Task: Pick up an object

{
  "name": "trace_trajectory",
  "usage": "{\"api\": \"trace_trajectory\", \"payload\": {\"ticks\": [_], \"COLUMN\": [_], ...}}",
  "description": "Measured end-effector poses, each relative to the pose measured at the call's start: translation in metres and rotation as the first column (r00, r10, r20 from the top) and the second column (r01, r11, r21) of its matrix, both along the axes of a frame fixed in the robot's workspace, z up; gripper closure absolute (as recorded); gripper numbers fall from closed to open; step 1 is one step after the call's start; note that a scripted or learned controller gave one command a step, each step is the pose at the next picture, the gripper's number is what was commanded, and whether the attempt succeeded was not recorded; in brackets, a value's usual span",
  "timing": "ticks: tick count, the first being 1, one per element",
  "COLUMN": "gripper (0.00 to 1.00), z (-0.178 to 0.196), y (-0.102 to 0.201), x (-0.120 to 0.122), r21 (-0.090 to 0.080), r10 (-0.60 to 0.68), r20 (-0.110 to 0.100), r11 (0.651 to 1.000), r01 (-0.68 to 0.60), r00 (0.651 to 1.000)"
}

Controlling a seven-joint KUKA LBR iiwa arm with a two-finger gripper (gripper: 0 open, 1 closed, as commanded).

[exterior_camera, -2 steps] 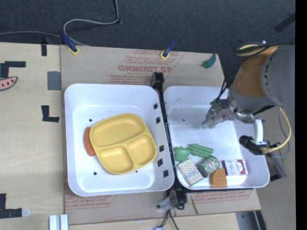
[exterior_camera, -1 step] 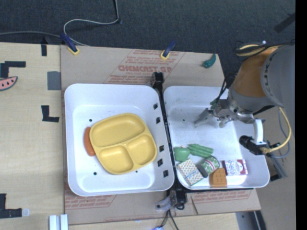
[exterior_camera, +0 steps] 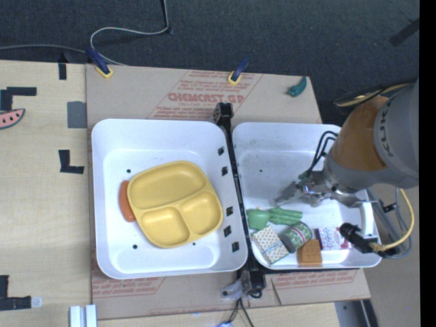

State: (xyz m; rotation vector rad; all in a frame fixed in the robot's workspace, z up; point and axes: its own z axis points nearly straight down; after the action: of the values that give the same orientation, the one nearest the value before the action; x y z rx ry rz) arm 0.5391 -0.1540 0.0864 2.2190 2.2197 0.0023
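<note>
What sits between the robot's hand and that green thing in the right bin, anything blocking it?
Nothing visible does. The hand hangs over bare white floor in the right bin, and the green thing lies just below it in the picture, with open floor between them. The small tin and checked packet lie beyond it.

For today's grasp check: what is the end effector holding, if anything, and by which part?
Nothing: the end effector hovers in the right bin, above the green toy.

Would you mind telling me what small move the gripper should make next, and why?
Probably lower toward the green utensil. The gripper sits in the right bin just above it with nothing between its fingers, and the utensil is the nearest item, lying clear of the can and packet.
</note>
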Motion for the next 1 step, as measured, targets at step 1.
{"api": "trace_trajectory", "payload": {"ticks": [1], "gripper": [0.0], "z": [0.0], "y": [0.0267], "x": [-0.0539], "r21": [-0.001], "r10": [-0.001], "r20": [0.002], "r11": [1.0], "r01": [0.001], "r00": [1.0]}}
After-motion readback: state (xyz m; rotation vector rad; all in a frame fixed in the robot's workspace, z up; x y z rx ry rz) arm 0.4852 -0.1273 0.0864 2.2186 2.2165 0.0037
